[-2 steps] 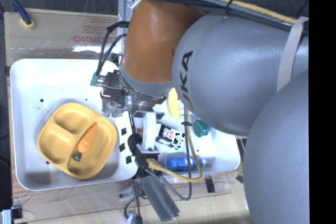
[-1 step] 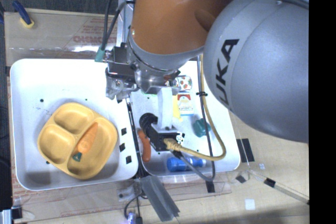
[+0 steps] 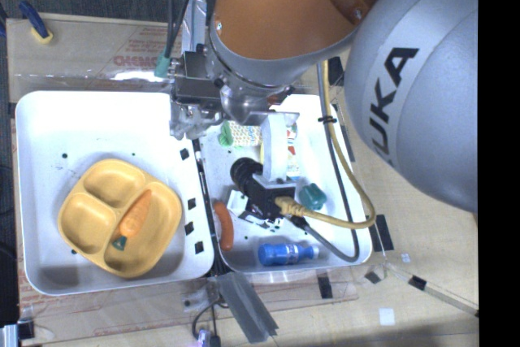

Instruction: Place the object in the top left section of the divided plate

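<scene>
1. Grey and orange, the arm covered the upper middle of the camera view, and the tool hung below its wrist, above the rims where the two white bins meet.
2. Whether the tool was open or closed could not be told, nor could anything be seen gripped in it.
3. In the left bin lay a yellow divided plate, well apart from the tool and lower in the view.
4. A carrot, orange with a small green end, lay lengthwise in the plate's right-hand section, tilted, its green end pointing down the view.
5. The right bin held a white carton, a black object, a teal piece, a blue bottle on its side and an orange-red sausage-shaped item by the left wall.
6. A yellowish cable curved down across that bin.
7. Both bins rested on the tabletop.
</scene>
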Tool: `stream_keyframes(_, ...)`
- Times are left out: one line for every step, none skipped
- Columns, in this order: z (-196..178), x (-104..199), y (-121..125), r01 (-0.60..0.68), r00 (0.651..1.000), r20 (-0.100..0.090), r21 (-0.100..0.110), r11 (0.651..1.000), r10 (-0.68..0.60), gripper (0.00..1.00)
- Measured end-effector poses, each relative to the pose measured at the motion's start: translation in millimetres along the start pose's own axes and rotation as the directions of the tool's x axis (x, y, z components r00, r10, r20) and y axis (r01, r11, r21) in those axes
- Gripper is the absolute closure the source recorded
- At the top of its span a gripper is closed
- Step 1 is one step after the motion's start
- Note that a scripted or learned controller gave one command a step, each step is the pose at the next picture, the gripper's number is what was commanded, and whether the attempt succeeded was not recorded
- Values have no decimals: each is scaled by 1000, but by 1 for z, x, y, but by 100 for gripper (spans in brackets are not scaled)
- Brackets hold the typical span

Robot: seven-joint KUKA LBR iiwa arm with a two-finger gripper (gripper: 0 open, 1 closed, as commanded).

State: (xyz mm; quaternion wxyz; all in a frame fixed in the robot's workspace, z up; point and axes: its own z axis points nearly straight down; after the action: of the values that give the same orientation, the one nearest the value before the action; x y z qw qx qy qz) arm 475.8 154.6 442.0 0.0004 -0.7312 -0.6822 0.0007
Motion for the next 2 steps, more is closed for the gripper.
stream_keyframes(1, -26, 81, 77, 997, 1, 1, 997, -77, 100)
stream_keyframes(0, -44, 53, 114, 994, 0, 3, 994, -114, 100)
